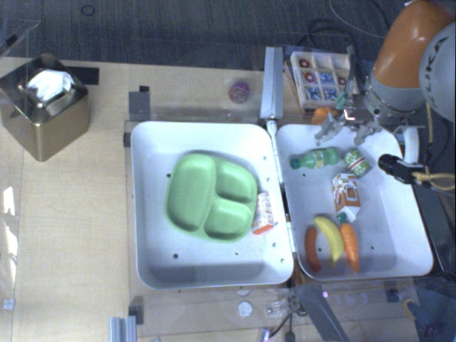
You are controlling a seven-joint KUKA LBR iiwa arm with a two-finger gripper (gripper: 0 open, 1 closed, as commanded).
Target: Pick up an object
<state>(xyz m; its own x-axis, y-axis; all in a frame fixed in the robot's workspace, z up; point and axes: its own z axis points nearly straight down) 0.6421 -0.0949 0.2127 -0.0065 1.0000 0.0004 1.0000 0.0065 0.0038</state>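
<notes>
Looking down from the one camera view, nothing's been picked yet as far as I can tell, so the whole job is still ahead. The gripper (347, 123) hangs over the back edge of the right bin (399, 262), around 12 o'clock of that bin, with its two metal fingers (329, 128) splayed apart and nothing between them, so it's open and empty-handed. Closest candidates sit just below it: a green bottle (315, 159) lying on its side at about 7 o'clock from the gripper, and a small green-and-white can (358, 163) just beside the bottle's right end, roughly 5 o'clock from the gripper. Further toward 6 o'clock there's a little carton (347, 197), then a cluster at the front of the bin: a sausage (313, 246), a banana (329, 237) and a carrot (350, 246), side by side and near touching. A bit of something orange (322, 115) peeks out at the bin's back rim, can't tell what. Over at 9 o'clock, the left bin (153, 262) has a green divided tray (211, 197) with a small wrapped packet (263, 213) against its right edge. My guess: it still has to descend, close, and lift, probably on the bottle or can.
</notes>
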